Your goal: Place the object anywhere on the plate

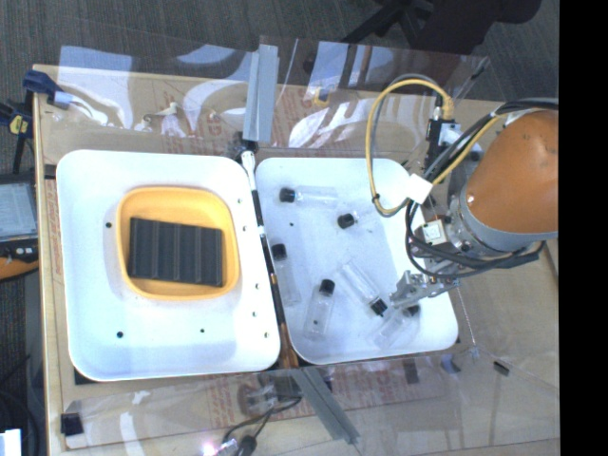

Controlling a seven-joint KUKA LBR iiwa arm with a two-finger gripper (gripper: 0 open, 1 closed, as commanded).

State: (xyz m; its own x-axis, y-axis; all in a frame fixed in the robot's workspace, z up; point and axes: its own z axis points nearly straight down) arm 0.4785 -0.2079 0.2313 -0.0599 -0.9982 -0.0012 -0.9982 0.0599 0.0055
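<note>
Nothing legible here, folks: no words, brands or numbers anywhere on the bench. No labels or signs can be read either.

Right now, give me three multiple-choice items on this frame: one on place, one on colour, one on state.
1. Where is the plate?
A. left bin
B. right bin
C. bare bench

2. What colour is its rim?
A. green
B. yellow
C. red

3. Where do the clear vials with black caps lie?
A. on the plate
B. in the left bin beside it
C. in the right bin

Answers: 1 A, it sits in the left bin. 2 B, the rim is yellow around a dark centre. 3 C, all lie loose there, near the gripper.
</note>
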